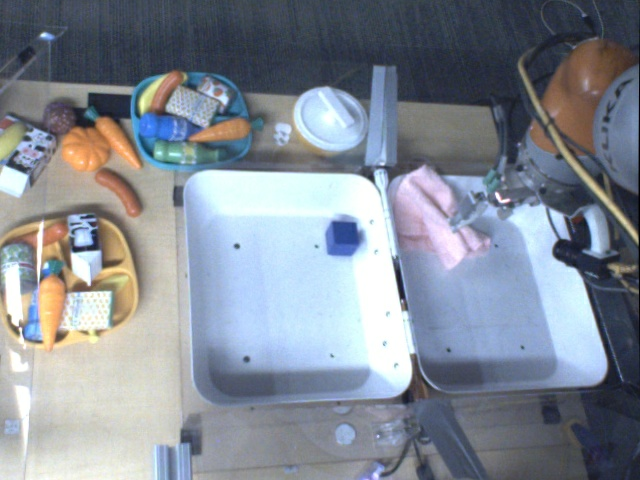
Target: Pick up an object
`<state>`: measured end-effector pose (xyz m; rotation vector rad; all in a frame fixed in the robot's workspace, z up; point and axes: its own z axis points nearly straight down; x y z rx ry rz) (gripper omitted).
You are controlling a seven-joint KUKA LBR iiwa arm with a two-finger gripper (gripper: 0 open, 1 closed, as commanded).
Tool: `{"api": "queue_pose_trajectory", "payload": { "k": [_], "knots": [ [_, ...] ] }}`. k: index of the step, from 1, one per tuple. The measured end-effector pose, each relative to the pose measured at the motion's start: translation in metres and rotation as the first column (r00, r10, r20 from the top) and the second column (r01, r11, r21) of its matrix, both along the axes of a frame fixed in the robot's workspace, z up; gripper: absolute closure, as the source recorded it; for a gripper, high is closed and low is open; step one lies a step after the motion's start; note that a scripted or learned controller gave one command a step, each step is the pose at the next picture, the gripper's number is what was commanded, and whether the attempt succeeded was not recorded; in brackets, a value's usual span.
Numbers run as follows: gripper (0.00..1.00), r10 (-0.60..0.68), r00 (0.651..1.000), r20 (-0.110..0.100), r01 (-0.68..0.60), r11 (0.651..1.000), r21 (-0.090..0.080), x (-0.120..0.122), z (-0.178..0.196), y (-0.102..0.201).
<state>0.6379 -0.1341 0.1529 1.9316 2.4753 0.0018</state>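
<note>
Gripper (468, 215), jaws closed on the pink cloth (430, 226) by the right bin's (520, 368) left wall, open floor beyond.

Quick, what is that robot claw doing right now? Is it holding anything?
Gripper: it is over the pink cloth in the right bin; whether it grips the cloth cannot be told.
</note>
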Motion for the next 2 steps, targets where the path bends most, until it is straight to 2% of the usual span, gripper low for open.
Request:
{"api": "queue_pose_trajectory", "payload": {
  "k": [1, 2],
  "knots": [
    [0.0, 0.086, 0.996, 0.015, -0.086, 0.996, -0.002, 0.0076, -0.0606, -0.0017],
    [0.0, 0.057, 0.998, 0.013, -0.057, 0.998, -0.003, 0.0107, -0.0603, 0.001]
  ]
}}
